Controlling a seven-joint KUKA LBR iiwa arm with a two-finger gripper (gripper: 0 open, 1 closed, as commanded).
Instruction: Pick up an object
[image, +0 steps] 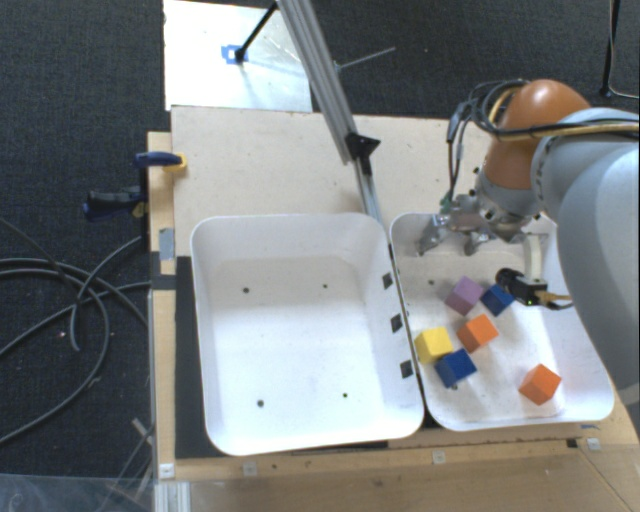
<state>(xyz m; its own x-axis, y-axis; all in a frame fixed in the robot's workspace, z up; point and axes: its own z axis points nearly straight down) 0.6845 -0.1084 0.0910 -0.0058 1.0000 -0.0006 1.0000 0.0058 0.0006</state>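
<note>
The two-finger gripper (452, 235) hangs over the far edge of the right-hand shallow white bin (580, 405). Finger state cannot be determined here. Nothing is seen held.

Candidate objects lie mid-bin: a purple cube (464, 295), two blue cubes (496, 299) (455, 368), two orange cubes (478, 331) (540, 384) and a yellow cube (433, 343).

Step in hand: approach. Next move requires travel toward the near edge, then descent over one cube.

Smooth glossy white plastic bins (300, 240)
</note>
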